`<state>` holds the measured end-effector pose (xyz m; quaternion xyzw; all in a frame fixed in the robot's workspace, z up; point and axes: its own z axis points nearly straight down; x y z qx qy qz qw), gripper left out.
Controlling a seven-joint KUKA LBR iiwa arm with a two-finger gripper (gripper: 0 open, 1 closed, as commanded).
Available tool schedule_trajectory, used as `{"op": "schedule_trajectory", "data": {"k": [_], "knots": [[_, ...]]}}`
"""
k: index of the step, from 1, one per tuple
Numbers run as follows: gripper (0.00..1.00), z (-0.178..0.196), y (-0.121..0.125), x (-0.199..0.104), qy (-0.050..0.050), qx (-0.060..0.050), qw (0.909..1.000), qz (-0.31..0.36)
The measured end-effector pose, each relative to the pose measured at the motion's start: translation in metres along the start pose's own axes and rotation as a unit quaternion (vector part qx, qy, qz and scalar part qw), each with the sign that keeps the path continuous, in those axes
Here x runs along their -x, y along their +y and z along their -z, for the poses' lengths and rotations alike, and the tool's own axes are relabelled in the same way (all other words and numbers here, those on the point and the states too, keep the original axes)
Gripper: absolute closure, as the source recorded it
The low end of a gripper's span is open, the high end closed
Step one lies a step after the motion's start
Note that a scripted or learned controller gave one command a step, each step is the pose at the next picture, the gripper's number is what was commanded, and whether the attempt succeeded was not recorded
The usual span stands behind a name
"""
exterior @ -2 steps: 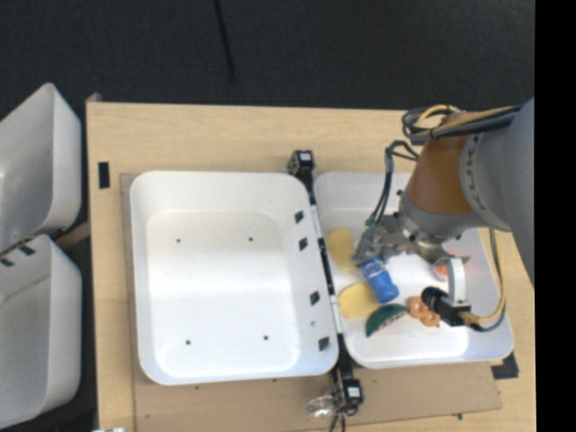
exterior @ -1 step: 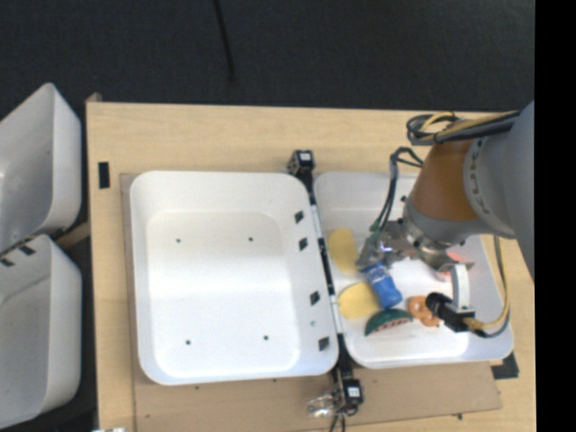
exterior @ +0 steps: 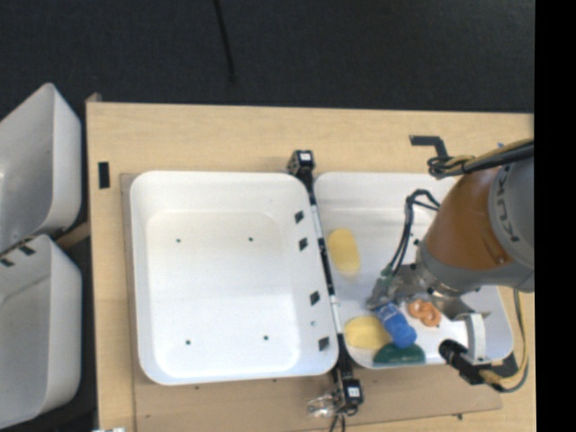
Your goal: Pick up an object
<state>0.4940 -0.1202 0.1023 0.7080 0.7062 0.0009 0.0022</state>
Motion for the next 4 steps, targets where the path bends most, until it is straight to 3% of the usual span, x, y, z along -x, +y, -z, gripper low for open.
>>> {"op": "schedule_trajectory", "data": {"k": [1, 2, 3, 4], "knots": [[1.0, 0.106, 0.117, -0.064, 0.0, 0.008, 0.9999, 0.007], [1.0, -0.008, 0.064, 0.007, 0.0, -0.008, 1.0, -0.003], [1.0, -0.001, -0.007, 0.007, 0.0, -0.001, 1.0, -0.001], [1.0, 0.125, 0.035, 0.039, -0.002, 0.005, 1.0, 0.002]]}}
